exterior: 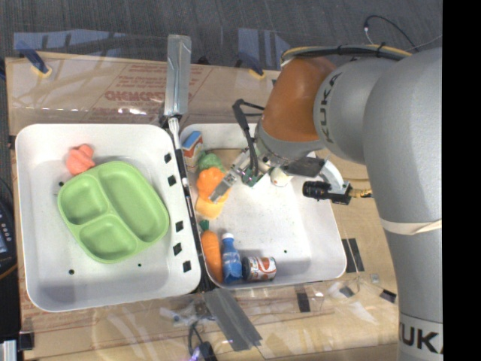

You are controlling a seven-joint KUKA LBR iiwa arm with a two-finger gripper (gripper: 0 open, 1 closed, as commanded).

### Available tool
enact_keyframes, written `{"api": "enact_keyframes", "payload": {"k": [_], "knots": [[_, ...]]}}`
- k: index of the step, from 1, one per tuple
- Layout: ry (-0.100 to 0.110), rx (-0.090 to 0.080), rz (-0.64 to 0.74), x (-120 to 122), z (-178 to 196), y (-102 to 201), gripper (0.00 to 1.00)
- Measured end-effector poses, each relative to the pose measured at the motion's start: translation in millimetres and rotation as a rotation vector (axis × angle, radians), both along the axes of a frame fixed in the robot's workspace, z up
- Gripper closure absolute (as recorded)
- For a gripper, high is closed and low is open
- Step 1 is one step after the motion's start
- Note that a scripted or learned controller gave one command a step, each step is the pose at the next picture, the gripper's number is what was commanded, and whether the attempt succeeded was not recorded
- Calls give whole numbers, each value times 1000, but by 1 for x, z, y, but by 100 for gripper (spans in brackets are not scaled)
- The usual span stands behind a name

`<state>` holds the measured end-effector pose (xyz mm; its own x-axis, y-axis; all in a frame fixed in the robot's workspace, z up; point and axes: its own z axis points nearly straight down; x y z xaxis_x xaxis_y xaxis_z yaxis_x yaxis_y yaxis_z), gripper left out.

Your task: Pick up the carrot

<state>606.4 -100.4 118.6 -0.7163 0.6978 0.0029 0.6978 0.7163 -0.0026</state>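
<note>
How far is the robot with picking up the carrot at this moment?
Done: the gripper has reached into the right bin and sits at the orange items by its left wall. In hand: it is low over the orange piece; a grasp cannot be confirmed. Left: the carrot lies at the bin's lower left, beside the blue bottle, ungrasped and unlifted.

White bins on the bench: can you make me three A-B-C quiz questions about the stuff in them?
1. Where is the green divided plastic plate? A) in the view's left white bin B) on the grey arm C) on the floor
2. How many hollows does the plate have? A) one B) three C) six
3. How is the red-and-white drink can resting? A) upright B) on its side C) lifted in the air
Answers: 1 A, white bin walls surround it; 2 B, three hollows show; 3 B, its long side rests on the bin floor.
</note>
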Motion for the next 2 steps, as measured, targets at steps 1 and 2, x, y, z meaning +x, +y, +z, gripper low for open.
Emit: {"api": "enact_keyframes", "payload": {"k": [1,2], "knots": [[-11,-2,8,30,-16,2,0],[-20,-7,11,33,-3,0,100]]}}
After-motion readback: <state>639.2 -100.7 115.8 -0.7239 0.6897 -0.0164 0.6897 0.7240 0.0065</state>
